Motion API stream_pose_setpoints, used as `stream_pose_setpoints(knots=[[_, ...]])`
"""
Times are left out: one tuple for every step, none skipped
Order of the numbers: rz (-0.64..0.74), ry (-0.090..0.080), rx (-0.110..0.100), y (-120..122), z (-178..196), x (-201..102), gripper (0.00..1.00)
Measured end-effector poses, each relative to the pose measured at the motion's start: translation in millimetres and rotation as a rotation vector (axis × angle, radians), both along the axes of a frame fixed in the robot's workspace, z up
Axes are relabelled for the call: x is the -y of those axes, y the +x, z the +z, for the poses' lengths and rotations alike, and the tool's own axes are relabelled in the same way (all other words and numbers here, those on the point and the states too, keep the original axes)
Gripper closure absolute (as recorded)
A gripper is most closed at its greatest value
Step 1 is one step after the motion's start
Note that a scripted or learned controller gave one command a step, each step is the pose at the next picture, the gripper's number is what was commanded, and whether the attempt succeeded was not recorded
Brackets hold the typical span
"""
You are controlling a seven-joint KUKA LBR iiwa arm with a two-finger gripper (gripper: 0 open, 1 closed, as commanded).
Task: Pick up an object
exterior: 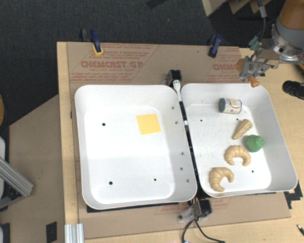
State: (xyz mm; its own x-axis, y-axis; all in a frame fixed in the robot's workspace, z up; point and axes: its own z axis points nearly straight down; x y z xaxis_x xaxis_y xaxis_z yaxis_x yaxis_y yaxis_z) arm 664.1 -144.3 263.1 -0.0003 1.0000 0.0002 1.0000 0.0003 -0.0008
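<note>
The right bin (pixel 273 110) holds a small can (pixel 229 106) lying on its side near the back, a cone-shaped pastry (pixel 241 128), a green ball (pixel 254 143) and two croissants (pixel 237 155) (pixel 221 177). A yellow square slice (pixel 148 124) lies flat in the left bin (pixel 91 151). My gripper (pixel 252 72) hangs above the back right corner of the right bin, over the cardboard just behind the rim, apart from all the objects. Nothing shows between its fingers.
Both bins rest on a cardboard sheet (pixel 116 62) held by blue clamps (pixel 96 40) at the back. A black clip (pixel 174 78) sits at the back where the bins meet. Cables (pixel 200 217) run at the front edge.
</note>
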Motion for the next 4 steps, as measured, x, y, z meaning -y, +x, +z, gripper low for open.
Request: stream_pose_setpoints(knots=[[0.001, -0.007, 0.021, 3.6, 147.6, 16.4, 0.00], [0.005, -0.004, 0.022, 2.3, 283.6, -23.6, 0.00], [0.002, -0.005, 0.009, 2.8, 284.2, -21.3, 1.00], [-0.002, 0.003, -0.017, 0.9, 112.9, -31.2, 1.00]])
